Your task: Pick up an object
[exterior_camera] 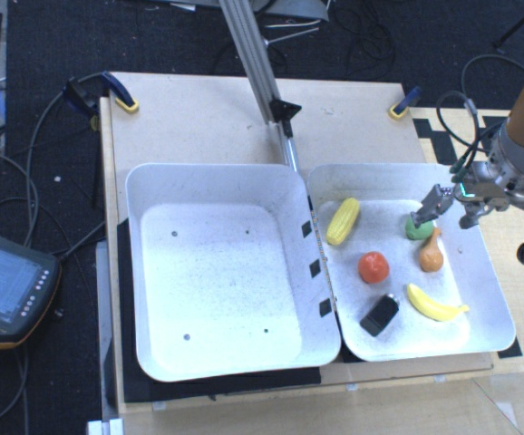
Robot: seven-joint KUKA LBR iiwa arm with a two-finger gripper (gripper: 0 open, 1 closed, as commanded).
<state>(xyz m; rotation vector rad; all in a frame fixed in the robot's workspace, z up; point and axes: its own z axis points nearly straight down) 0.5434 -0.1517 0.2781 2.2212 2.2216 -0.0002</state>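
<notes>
A small green object [418,229] sits in the right bin [480,333] by its far right side — just beside an orange pear [431,254]. The gripper [451,208] hovers right over it, fingers spread apart — nothing between them. Corn [342,221], tomato [373,266], banana [436,304] and a black block [380,314] lie nearby.

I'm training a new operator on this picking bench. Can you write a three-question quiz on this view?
1. True or false: the corn cob lies in the left bin.
2. Which item lies nearest the gripper? A tomato B green item C banana
3. Fill in: the black block lies in the ___ bin.

Key: 1 false; 2 B; 3 right.
</notes>
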